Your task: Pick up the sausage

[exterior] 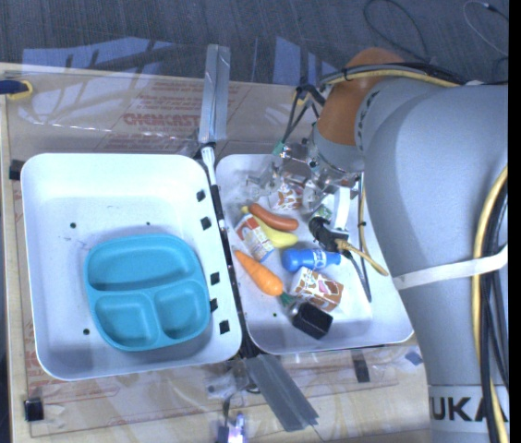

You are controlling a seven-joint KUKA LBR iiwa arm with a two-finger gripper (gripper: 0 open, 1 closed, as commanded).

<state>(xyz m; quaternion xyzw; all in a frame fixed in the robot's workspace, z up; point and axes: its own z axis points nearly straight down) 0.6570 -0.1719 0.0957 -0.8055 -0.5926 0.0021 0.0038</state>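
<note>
Camera view: I see the sausage (273,218) lying in the right bin (382,326), just above a yellow banana (279,238). My tool (305,185) hangs near it toward the bin's back; its grip state I cannot tell.

- A dark grey ribbed carpet floor (103,7) spreads beyond the far edge of the bench, well away from the fingers.
- The pale wooden bench top (163,95) lies under a clear plastic sheet with faded red lettering (159,118).
- A blue clamp with a yellow handle (6,89) grips the bench's far left corner.
- Thin black cables (408,12) loop across the carpet, beyond the fingers.
- A grey metal bar (212,90) stands at the bench's far side.
- Soft, even light catches glare on the plastic.
</note>
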